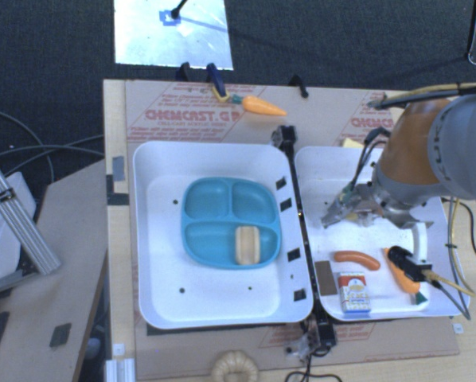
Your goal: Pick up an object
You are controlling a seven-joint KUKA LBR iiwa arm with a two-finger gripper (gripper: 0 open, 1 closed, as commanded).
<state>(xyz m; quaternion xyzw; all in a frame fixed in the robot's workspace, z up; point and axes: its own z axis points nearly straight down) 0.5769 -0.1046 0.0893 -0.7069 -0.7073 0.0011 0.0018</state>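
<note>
My gripper (336,212) hangs low over the bare middle-left floor of the right bin (317,173), with the grey arm reaching in from the right. Nothing shows between its tips. An orange-red sausage (357,259) lies in front of it, apart from it. A small red and white box (353,292) sits at the bin's front edge. To the right of the sausage an orange stick-shaped piece (403,280) lies partly covered.
The left bin (162,293) holds a blue divided plate (214,201) with a tan bread-like piece (247,245) in its lower right section. A toy carrot (259,106) lies on the cardboard behind the bins. A black divider (294,213) runs between the bins.
</note>
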